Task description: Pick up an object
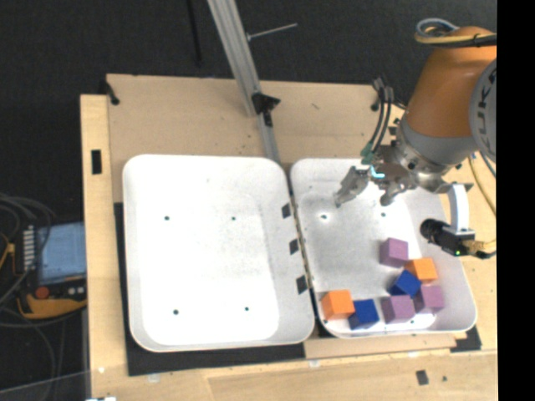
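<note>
End effector (pixel 369 190) — fingers spread apart, nothing between them — hangs above the right bin (pixel 334 241), well apart from the blocks (pixel 394 251) clustered at its near-right corner.

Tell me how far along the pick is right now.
Nothing looks picked yet. The gripper hangs open over the bare upper part of the right bin, with nothing between its fingers. The blocks lie at the bin's lower end, the purple block nearest. Left: move over one, descend, close, lift.
</note>
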Motion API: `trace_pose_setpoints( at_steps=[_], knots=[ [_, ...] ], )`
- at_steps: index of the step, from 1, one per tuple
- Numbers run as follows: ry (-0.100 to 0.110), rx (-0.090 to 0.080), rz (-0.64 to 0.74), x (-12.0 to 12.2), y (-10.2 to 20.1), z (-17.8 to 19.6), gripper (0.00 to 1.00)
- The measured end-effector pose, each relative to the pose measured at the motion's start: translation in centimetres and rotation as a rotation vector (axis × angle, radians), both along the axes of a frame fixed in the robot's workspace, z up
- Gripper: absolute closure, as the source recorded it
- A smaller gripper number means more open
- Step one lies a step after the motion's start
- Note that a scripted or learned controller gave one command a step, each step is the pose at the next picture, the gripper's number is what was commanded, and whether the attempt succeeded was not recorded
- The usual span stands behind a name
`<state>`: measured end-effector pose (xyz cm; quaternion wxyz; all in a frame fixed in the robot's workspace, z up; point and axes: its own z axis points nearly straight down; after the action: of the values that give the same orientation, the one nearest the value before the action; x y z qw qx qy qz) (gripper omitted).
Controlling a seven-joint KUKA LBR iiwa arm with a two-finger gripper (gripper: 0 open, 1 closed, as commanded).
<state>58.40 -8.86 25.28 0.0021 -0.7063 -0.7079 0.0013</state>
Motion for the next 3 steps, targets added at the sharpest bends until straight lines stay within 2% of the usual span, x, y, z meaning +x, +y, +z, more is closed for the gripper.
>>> trace_pose_setpoints(
  at_steps=[1,3],
  knots=[
    [-0.006,-0.001,-0.003,0.1,-0.1,0.3,0.0],
    [0.0,-0.003,-0.006,1.5,-1.0,-11.3,0.0]
  ],
)
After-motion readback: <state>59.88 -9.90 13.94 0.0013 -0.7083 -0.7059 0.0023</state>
